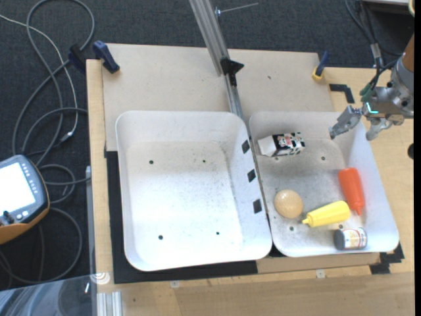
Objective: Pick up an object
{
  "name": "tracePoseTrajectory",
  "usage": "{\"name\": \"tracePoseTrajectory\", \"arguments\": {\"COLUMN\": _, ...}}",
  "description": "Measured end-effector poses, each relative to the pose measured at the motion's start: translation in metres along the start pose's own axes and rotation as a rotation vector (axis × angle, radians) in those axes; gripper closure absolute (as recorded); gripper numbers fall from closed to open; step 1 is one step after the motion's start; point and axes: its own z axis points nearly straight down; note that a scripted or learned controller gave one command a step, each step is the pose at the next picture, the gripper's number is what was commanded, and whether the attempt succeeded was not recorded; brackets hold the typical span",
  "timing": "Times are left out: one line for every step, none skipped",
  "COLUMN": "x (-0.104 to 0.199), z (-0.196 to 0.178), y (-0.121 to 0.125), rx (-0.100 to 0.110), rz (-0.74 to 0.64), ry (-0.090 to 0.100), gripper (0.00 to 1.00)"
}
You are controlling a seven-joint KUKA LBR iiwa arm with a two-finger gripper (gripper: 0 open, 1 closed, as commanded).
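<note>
The right bin (309,245) holds five objects. A small white carton with a dark printed label (281,144) lies near its far left. A tan ball (288,203) rests by the divider, touching a yellow bottle (327,214). An orange carrot-shaped piece (352,189) lies toward the right wall. A small jar with a dark lid (349,238) sits at the near right corner. My gripper (358,124) hovers above the bin's far right corner, open, its two grey fingers (342,123) spread apart with nothing between them.
The left bin (131,137) sits beside the right one, split off by a divider with black clips (250,175). A slanted metal rail (212,31) crosses the bench's far side. Clamps (105,56) grip the board corners. Cables and a pendant (20,193) lie at left.
</note>
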Motion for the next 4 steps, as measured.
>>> {"name": "tracePoseTrajectory", "arguments": {"x": 0.000, "z": -0.002, "y": 0.000, "rx": -0.004, "rz": -0.001, "ry": -0.001, "gripper": 0.00}}
{"name": "tracePoseTrajectory", "arguments": {"x": -0.001, "z": 0.044, "y": -0.008, "rx": 0.000, "rz": 0.000, "ry": 0.000, "gripper": 0.00}}
{"name": "tracePoseTrajectory", "arguments": {"x": -0.005, "z": 0.087, "y": -0.009, "rx": 0.000, "rz": 0.000, "ry": 0.000, "gripper": 0.00}}
{"name": "tracePoseTrajectory", "arguments": {"x": -0.003, "z": 0.129, "y": -0.012, "rx": 0.001, "rz": 0.000, "ry": 0.000, "gripper": 0.00}}
